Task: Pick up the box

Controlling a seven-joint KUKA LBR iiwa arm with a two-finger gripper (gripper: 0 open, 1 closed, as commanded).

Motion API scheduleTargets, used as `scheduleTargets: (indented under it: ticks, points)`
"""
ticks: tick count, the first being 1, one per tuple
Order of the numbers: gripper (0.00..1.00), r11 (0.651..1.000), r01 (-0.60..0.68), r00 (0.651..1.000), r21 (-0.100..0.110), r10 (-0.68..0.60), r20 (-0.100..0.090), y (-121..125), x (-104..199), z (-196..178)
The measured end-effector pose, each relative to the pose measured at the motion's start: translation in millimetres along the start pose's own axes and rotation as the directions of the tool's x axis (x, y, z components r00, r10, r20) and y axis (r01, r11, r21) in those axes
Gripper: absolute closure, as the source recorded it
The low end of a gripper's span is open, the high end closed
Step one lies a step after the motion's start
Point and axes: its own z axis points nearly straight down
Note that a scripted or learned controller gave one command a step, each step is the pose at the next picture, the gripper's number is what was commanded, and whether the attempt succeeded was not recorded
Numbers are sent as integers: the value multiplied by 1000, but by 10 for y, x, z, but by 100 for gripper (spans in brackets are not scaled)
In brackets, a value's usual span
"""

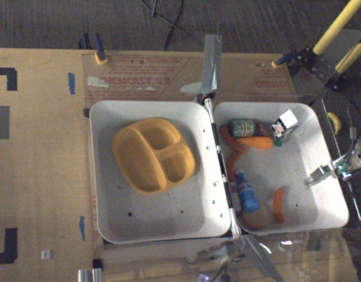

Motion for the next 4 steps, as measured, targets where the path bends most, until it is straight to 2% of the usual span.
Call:
scheduleTargets:
  ticks: [1,2,3,4]
  points:
    - [0,1000,17,1000,-4,-17,1,100,336,748]
    - [100,1000,14,1000,-7,-14,2,103,328,648]
    - [0,1000,14,1000,-7,-14,2,103,328,649]
    - [0,1000,29,1000,-6,-29,4,17,3,719]
